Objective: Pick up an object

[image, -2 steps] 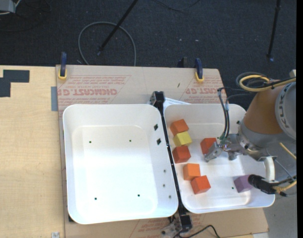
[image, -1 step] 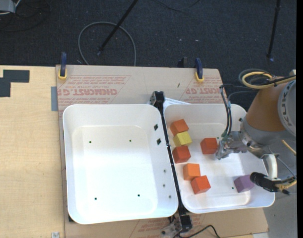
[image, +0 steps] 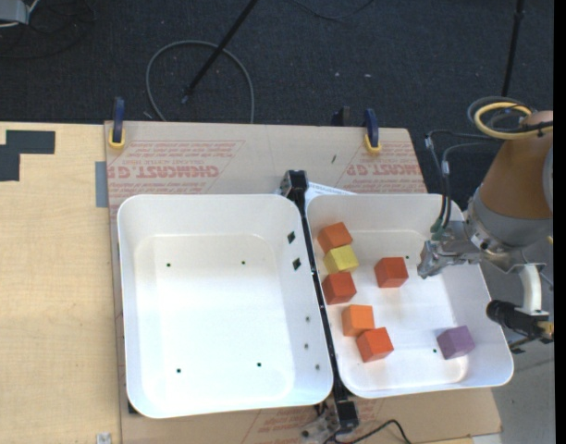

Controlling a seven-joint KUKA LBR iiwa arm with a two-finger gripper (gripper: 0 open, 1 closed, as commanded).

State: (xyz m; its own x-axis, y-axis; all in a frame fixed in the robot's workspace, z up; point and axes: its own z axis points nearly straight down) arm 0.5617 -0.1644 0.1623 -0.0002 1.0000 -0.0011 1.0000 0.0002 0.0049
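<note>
The gripper (image: 431, 259) hovers over the right-hand white plastic bin (image: 482, 370); whether it is open or closed I cannot tell. The small red cube (image: 391, 272) lies just to its left, nearest, likely the easiest pick

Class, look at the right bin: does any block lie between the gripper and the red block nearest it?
Nothing visible does. The gripper sits just right of the red block, with bare floor of the right bin between them.
</note>
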